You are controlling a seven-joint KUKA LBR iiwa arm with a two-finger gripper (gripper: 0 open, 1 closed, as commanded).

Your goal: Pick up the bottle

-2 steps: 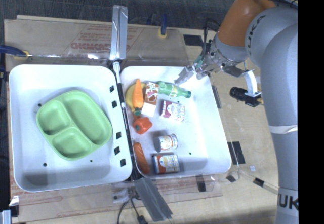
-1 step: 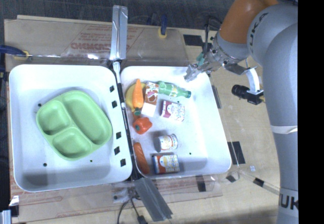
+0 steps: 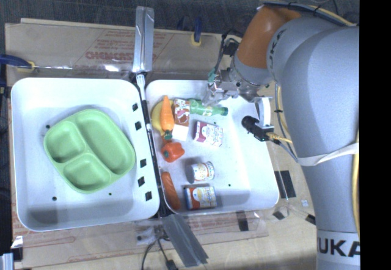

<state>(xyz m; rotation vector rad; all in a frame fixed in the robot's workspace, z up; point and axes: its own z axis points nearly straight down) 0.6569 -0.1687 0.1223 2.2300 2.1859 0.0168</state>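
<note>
The bottle [image 3: 194, 109] lies on its side at the back of the right bin [image 3: 252, 168]. It has a green body and cap pointing right and a red label at its left end. My gripper [image 3: 215, 89] hangs at the bin's back edge, right over the bottle's green cap end and very close to it. The wrist blocks the view of the contact, so I cannot tell whether it touches the bottle. The bottle rests on the bin floor.
Left of the bottle lie a banana [image 3: 156, 117] and a carrot [image 3: 166, 115]. In front are a small carton [image 3: 208, 133], an orange pepper [image 3: 172, 151], two cans [image 3: 201, 171] [image 3: 200, 197] and an orange sausage-like piece [image 3: 170, 191]. A green divided plate [image 3: 90, 149] sits in the left bin [image 3: 27, 110].
</note>
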